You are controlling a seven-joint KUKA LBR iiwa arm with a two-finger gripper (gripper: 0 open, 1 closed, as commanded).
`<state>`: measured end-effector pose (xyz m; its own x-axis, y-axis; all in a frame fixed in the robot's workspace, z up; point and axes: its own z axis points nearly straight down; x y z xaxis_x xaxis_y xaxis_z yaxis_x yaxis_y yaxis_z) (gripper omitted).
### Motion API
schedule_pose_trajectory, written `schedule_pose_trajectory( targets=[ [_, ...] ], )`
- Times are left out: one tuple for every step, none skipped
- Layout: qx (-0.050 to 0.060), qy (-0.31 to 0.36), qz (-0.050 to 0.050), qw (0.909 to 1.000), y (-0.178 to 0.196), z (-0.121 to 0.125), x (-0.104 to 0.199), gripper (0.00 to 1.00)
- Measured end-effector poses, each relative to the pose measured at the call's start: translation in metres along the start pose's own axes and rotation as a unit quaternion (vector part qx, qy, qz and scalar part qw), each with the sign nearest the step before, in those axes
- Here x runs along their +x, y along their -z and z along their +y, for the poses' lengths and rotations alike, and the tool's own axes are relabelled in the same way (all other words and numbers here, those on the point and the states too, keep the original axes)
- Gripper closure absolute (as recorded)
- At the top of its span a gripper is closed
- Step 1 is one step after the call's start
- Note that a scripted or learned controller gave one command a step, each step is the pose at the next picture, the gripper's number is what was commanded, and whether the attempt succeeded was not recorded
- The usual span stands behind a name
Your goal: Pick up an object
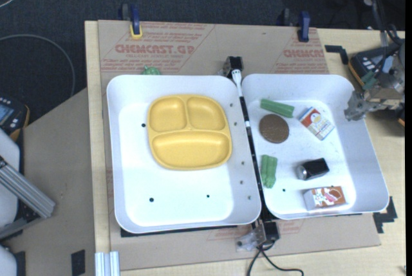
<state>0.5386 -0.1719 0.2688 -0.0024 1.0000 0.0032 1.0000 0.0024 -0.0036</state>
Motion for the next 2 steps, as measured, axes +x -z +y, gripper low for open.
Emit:
schedule_pose_trajectory(
  targets=[
    [-0.001, 0.003, 0.0, 1.0, 0.017, -0.023, 0.071, 1.0],
    [0.004, 0.002, 0.001, 1.0, -0.055, -0.061, 0.151, 1.0]
  ],
)
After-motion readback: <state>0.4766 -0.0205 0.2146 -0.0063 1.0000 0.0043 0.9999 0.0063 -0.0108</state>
